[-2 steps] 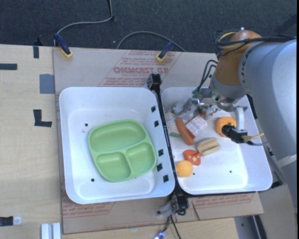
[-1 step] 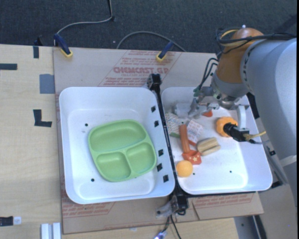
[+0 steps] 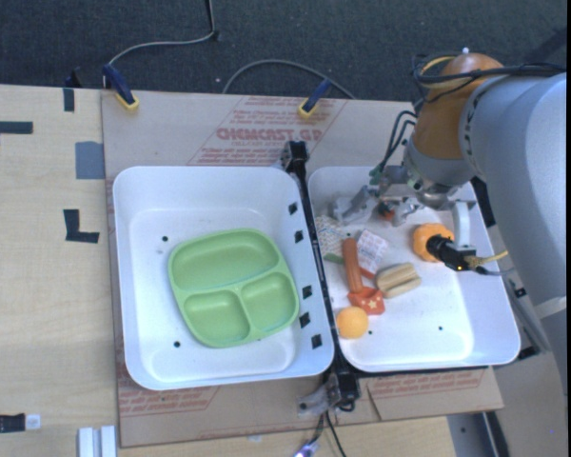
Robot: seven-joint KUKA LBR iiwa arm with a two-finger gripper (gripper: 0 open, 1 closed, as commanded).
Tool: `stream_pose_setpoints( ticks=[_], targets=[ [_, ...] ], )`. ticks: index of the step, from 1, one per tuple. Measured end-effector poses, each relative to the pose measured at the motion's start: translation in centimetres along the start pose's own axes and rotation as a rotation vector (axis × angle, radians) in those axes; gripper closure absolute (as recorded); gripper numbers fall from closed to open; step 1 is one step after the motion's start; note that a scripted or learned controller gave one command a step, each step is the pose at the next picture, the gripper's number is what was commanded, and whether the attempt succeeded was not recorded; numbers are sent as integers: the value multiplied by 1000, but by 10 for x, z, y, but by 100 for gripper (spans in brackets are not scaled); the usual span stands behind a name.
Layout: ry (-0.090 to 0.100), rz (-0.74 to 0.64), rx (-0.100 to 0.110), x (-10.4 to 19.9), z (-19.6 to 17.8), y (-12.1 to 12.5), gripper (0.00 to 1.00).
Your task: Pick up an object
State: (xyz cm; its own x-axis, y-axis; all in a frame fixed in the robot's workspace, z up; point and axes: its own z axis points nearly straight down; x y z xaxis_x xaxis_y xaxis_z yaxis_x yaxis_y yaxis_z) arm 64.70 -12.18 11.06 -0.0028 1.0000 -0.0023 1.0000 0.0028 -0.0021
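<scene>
Heaped just beneath and nearer the camera than the gripper (image 3: 381, 201), in the right bin (image 3: 457, 341): a white wrapper (image 3: 369, 248), an orange stick (image 3: 353, 263) and a tan roll (image 3: 398, 277), possibly bread. Poised low over the bin's far end; too blurred to tell how far open, or whether anything is held. Best to single out one loose piece, such as the orange ball (image 3: 352, 323) farther forward, and descend squarely. Crowding close on the view's right: an orange fruit (image 3: 426, 241). Well off to the view's left: a green plate (image 3: 233, 284) in the left bin (image 3: 133, 255).
</scene>
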Motion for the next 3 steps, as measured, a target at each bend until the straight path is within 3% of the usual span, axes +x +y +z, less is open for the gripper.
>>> stream_pose_setpoints(
  ticks=[1, 2, 3],
  targets=[
    [9, -2, 17, -31, -1, 19, 0],
    [-3, 3, -7, 14, 24, -36, 0],
    [-2, 3, -6, 14, 15, -36, 100]
  ],
)
